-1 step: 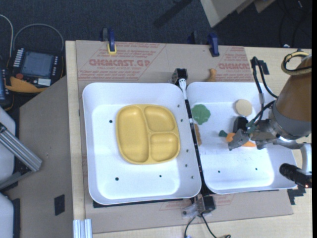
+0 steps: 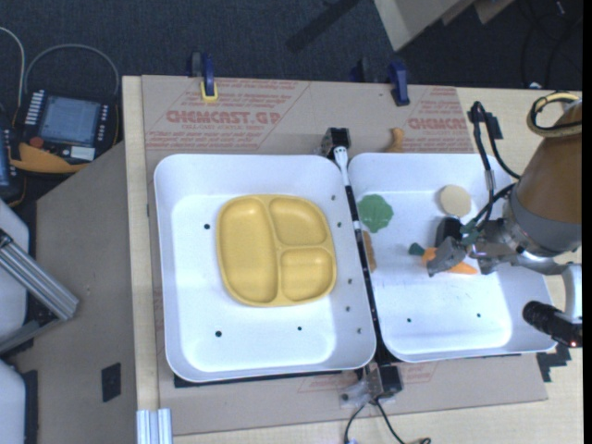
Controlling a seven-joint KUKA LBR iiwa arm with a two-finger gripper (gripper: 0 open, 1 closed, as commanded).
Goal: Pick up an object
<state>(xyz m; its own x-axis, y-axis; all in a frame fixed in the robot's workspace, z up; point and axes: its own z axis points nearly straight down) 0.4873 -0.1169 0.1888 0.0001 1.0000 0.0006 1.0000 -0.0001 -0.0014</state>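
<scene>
Over the right bin (image 2: 407,331), the gripper (image 2: 450,255) hangs low beside an orange piece (image 2: 462,268).
Whether that gripper is spread or pinching cannot be told. A green piece (image 2: 376,213) and a tan round piece (image 2: 454,199) lie in the same bin; the left bin (image 2: 185,340) carries a yellow divided plate (image 2: 276,248). Cardboard on the tabletop (image 2: 240,109) reads "CHEMCAST" in red.

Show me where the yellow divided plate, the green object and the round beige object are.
yellow divided plate (image 2: 276,248): camera view, on its central ridge.
green object (image 2: 376,213): camera view, on its middle.
round beige object (image 2: 454,199): camera view, on its top.
</scene>
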